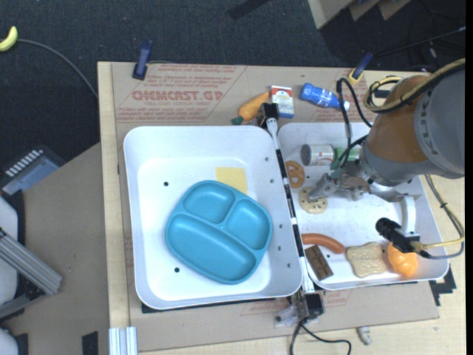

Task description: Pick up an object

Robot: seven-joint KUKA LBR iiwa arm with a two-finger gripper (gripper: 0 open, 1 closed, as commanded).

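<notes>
The gripper (323,191) hangs low in the right bin (355,283), its fingers too blurred to tell their state. Just below them lies a waffle cookie (313,203). Further toward the front, a sausage (322,241) points left-right, beside a toast slice (367,259). The left bin (148,168) holds a blue divided plate (217,231).

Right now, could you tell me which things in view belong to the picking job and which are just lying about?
Job: gripper, cracker, pretzel, can, sausage, toast, right bin.

Lying about: blue plate, yellow slice, left bin, carton and blue bottle behind the bins.
</notes>
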